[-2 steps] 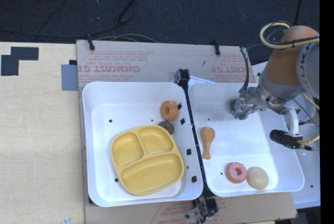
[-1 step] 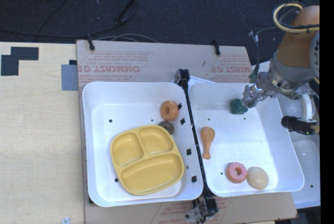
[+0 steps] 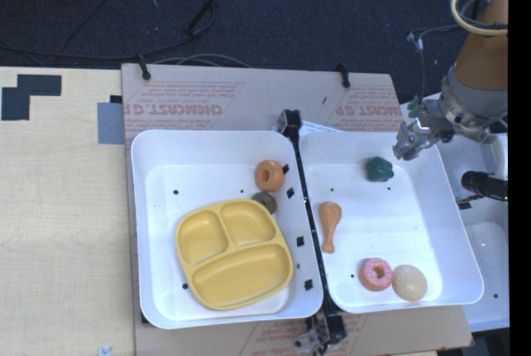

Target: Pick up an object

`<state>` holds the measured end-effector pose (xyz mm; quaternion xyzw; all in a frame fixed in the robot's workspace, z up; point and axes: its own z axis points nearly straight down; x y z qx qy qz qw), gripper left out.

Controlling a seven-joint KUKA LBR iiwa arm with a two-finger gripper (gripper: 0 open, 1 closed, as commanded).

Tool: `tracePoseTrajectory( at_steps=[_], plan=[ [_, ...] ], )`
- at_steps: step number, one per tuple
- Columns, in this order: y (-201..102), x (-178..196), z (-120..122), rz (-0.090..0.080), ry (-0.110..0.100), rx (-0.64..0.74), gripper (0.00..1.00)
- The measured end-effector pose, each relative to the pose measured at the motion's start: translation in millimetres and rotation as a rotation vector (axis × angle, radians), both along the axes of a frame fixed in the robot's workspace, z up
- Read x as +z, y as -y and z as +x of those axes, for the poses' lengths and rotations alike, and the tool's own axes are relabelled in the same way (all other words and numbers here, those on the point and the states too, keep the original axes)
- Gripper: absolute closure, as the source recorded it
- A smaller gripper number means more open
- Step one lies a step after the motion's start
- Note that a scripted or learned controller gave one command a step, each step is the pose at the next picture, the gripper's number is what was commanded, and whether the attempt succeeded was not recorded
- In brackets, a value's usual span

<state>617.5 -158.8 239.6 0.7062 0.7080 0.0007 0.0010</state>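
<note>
Doughnut (image 3: pixel 376 273) and a pale egg (image 3: pixel 409 282) sit nearest me in the right bin (image 3: pixel 465 263), the drumstick (image 3: pixel 330 224) mid-bin, the green lump (image 3: pixel 380 169) farther back. Beyond it my hand (image 3: pixel 409 142) hangs over the bin's far right rim, clear of everything; I cannot tell how far open it is.
</note>
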Motion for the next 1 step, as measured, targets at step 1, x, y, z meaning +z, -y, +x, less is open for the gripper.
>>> tracePoseTrajectory(
  at_steps=[1],
  plan=[
    [-57.7,7.2,-5.3,0.003,-0.006,0.002,1.00]
  ],
)
